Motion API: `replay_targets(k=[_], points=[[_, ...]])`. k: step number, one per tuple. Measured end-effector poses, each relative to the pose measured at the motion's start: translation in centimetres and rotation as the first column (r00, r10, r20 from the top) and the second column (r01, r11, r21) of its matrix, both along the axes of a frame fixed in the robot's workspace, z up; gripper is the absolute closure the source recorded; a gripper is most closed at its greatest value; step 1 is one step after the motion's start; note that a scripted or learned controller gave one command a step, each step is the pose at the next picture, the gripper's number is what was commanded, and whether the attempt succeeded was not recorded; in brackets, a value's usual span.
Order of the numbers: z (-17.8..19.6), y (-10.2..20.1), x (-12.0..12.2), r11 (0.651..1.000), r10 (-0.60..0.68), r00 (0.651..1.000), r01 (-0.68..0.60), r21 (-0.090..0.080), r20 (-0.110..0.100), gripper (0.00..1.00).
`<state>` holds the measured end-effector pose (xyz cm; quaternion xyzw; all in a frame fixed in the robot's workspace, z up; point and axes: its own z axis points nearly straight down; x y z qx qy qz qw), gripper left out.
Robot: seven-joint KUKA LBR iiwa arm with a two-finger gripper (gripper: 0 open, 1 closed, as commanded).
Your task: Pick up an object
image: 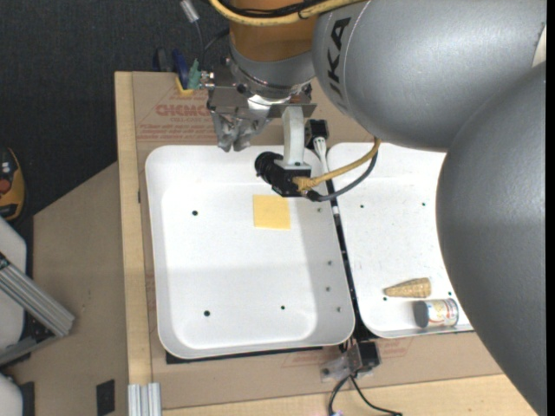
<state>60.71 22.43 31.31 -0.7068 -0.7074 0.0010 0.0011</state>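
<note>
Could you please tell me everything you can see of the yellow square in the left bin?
The yellow square is a thin, flat piece, plain pale yellow, looking like a slice of play cheese or foam. It lies flat on the floor of the left bin, toward its far right part, edges slightly turned against the bin's. Nothing touches it; the gripper hangs beyond it, near the bin's far rim.

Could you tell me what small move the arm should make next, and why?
Probably shift the gripper toward the yellow square in the left bin. The gripper sits at that bin's far edge, and the square lies flat nearer the camera, apart from it.
</note>
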Motion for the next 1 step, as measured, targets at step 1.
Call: replay_targets(k=[1], points=[[-6.17,0.06,-8.99,1.0,0.002,1.0,-0.002,-0.003,-0.011,1.0]])
